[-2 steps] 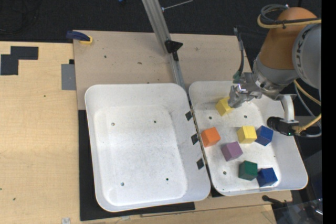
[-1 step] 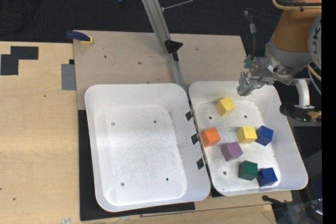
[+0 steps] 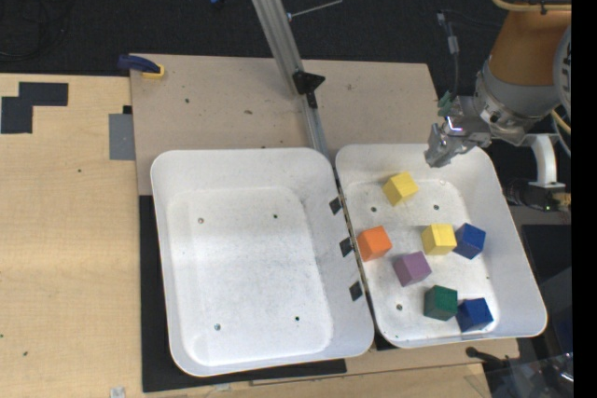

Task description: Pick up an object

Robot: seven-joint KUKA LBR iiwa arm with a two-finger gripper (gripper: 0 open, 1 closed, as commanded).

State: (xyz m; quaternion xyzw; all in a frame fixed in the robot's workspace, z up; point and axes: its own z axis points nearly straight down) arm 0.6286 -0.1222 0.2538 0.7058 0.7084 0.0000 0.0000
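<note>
The metal gripper (image 3: 445, 150) hangs over the upper rim of the right bin (image 3: 522, 294), right of centre; I can't tell its state. Below it, smooth cubes lie scattered on speckled white plastic, nearest a yellow cube (image 3: 400, 187).

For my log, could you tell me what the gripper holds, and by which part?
Nothing: the gripper hangs over the right bin's far edge, apart from the blocks.
</note>
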